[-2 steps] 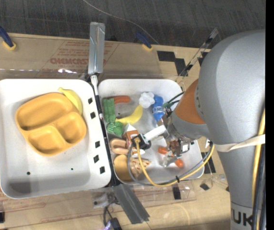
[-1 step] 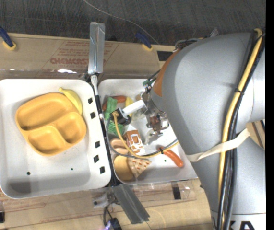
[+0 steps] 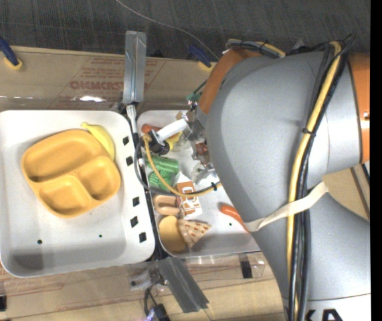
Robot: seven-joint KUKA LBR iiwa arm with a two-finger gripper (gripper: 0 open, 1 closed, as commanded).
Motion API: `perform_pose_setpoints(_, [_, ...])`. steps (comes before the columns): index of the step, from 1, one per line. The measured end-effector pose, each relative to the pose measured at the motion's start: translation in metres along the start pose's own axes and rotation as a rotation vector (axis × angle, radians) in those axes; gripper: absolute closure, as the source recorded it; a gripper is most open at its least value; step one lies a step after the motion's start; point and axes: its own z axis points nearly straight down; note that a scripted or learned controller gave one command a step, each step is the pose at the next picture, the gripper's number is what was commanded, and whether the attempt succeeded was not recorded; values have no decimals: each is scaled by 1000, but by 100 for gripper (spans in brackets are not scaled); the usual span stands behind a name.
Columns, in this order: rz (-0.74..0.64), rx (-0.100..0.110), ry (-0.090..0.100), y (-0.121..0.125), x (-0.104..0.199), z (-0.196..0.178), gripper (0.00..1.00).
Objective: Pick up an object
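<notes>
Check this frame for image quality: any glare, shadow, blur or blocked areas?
Camera view: even, soft lighting; mild glare on the left white plastic bin and on the rounded grey arm housing; a faint shadow lies under the yellow divided tray; focus is slightly soft overall; the arm blocks much of the right white bin, leaving its small toy items only partly visible.

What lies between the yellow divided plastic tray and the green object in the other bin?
Camera view: the white bin walls lie between yellow divided tray and green object.
</notes>
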Motion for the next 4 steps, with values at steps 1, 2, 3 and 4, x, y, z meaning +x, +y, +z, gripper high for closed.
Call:
perform_pose_setpoints(1, [-10,3,-5,-2,0,-9,100])
perform_pose_setpoints(2, [-33,-3,8,-24,-64,-128,100])
perform_pose_setpoints(3, [-41,0,-3,-58,-138,-98,100])
perform_pose_setpoints(4, [-32,-4,6,-42,-95,-201,100])
